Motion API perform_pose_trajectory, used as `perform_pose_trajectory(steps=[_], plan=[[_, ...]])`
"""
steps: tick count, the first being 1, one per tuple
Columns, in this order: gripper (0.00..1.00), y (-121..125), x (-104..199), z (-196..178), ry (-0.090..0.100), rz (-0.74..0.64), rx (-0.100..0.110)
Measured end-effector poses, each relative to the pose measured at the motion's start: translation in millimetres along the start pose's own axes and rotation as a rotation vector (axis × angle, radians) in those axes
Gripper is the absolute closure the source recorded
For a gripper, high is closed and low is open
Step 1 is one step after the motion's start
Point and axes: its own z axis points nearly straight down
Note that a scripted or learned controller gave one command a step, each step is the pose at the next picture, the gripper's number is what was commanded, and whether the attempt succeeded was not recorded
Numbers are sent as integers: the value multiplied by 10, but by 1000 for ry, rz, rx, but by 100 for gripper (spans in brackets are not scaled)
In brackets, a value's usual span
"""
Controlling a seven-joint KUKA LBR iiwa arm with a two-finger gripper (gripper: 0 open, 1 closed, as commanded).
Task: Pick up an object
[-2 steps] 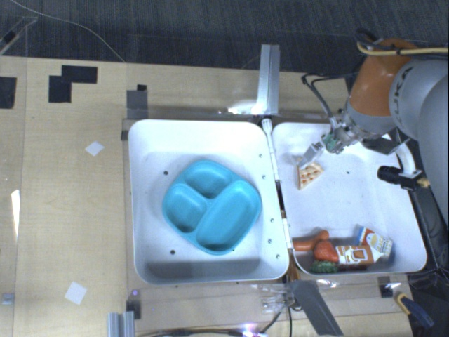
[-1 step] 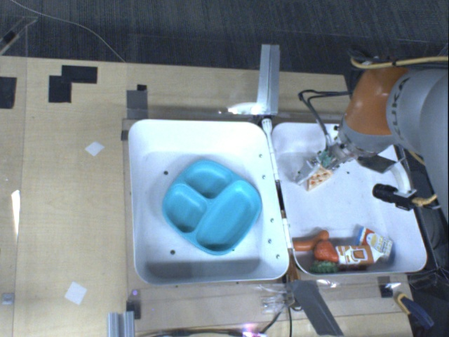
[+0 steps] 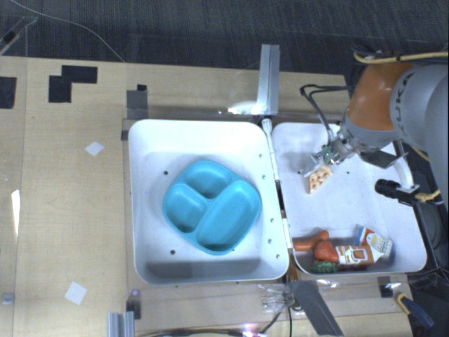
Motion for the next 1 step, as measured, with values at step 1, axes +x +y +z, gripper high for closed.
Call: perform_pose_trajectory(steps=[1], plan=[[100, 487, 638, -1018, 7, 168, 8]])
